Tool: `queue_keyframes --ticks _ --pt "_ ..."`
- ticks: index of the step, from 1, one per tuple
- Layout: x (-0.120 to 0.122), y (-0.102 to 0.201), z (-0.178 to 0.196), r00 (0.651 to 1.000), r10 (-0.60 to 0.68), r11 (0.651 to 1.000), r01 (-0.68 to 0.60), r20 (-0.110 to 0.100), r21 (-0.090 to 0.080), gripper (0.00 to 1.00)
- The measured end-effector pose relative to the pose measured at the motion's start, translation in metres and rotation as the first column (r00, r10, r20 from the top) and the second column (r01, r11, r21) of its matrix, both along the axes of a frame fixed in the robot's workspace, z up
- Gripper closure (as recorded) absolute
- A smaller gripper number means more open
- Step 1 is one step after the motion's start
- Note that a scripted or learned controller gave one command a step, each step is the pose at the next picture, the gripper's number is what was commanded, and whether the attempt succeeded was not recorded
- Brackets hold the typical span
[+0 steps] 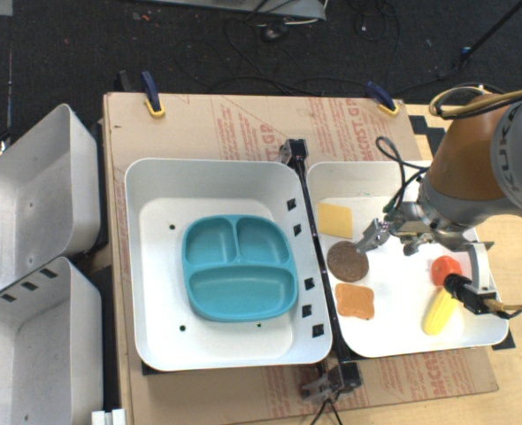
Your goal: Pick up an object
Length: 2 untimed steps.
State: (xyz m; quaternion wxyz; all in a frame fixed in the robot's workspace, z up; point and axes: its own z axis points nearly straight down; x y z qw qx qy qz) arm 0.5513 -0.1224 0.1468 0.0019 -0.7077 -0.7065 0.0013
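In the right bin (394, 348) lie a yellow cheese slice (336, 219), a round brown patty (347, 260), an orange bread-like piece (355, 301), a yellow corn cob (439, 312) and a small red-orange item (445, 269). My gripper (389, 240) hangs over the middle of this bin, just right of the patty and below the cheese. It is open, with nothing between its fingers. The grey and orange arm reaches in from the right and hides part of the bin's right side.
The left bin (155, 326) holds a teal divided plate (240, 268). A black divider (312, 255) runs between the two bins. Two spare white bins (31, 202) stand off the bench to the left. Cables trail near the right bin's edge.
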Motion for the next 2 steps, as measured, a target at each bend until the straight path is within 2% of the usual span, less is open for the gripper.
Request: queue_keyframes --ticks 1,2 --pt "0.0 0.0 -0.051 1.0 -0.002 1.0 0.002 0.005 -0.001 0.0" --pt "0.003 0.0 -0.037 1.0 -0.001 1.0 0.001 0.013 -0.002 1.0"
